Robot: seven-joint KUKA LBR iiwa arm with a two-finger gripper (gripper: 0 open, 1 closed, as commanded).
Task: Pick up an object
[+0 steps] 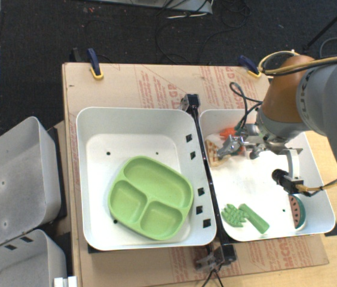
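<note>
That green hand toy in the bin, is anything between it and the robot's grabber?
Nothing visible blocks it. The green hand toy lies alone near the front of the right bin. The gripper is at the bin's back, over some orange and tan items, with bare white floor between.

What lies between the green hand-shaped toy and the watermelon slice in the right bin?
In the camera view, only bare white bin floor separates the green hand-shaped toy from the watermelon slice. Both lie near the right bin's front edge.
</note>
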